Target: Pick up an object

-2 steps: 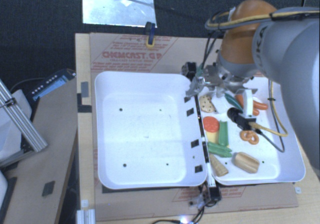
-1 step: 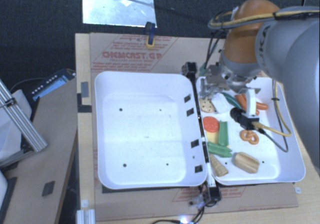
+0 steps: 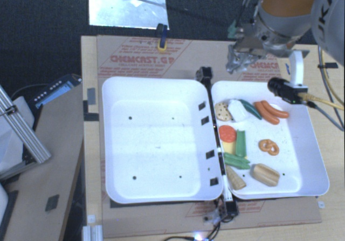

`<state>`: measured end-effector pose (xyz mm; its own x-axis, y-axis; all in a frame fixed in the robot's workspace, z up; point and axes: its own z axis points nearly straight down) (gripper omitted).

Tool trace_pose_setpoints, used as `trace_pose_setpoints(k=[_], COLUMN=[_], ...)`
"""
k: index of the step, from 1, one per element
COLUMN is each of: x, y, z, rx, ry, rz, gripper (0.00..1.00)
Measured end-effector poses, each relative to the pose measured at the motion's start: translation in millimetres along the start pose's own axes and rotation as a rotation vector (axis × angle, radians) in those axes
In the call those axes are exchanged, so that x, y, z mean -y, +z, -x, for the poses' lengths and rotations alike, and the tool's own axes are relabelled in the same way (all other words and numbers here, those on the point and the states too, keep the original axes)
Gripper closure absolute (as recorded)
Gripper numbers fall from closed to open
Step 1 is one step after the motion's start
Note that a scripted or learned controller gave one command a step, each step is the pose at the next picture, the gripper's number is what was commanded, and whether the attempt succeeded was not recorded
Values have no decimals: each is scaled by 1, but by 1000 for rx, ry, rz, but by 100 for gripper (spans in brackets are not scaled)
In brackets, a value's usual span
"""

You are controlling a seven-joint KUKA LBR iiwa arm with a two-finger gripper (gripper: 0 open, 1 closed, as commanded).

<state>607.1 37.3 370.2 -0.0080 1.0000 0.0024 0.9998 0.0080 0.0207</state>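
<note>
Hovering above the far edge of the right bin (image 3: 315,143), the gripper (image 3: 239,63) carries nothing.
Whether its fingers are apart, I cannot tell; toy food, including sausages (image 3: 271,111) and a pretzel (image 3: 268,146), lies in that bin.

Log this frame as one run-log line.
arm: raised behind right bin | pincer: carrying nothing | pretzel, hot dogs, tomato: in right bin | pick: not started

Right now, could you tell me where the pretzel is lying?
The pretzel lies in the right bin, below the sausages and above the bread roll.
</note>
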Motion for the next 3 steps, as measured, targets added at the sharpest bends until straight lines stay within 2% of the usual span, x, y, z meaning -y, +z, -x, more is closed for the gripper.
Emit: trace_pose_setpoints(k=[1, 2, 3], x=[-65, -61, -62], y=[-5, 16, -1], z=[10, 68, 36], rx=[4, 5, 2], ry=[3, 12, 2], rz=[-12, -19, -17], gripper=[100, 100, 100])
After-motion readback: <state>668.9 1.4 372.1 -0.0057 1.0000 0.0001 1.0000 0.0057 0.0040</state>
